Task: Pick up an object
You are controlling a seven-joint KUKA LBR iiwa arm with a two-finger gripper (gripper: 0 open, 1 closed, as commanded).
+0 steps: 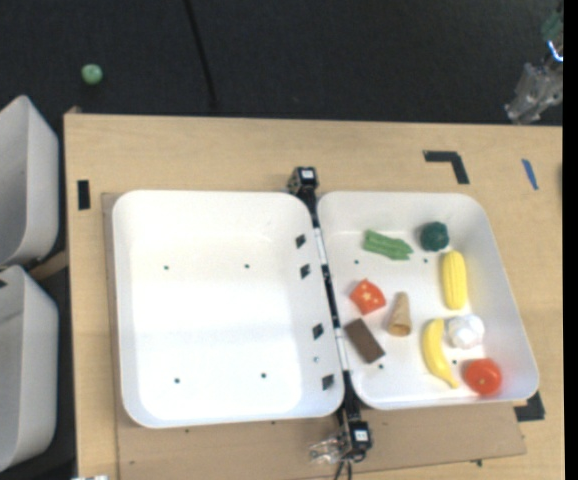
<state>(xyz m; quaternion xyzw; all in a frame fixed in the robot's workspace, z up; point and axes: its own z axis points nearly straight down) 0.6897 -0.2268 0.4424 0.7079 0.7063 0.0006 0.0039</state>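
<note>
Seen as a small, blurred piece of the arm (535,92) past the far right corner of the counter (219,148), set against dark floor. Pale grey to silvery in colour. Uneven, jagged in outline, broader at the bottom and narrowing toward the top. Brighter, almost white on the upper faces, duller grey lower down. Topped at the right by a small bluish-white and teal patch (554,40) with a glossy look. Too blurred to tell screws, cables or markings.
</note>
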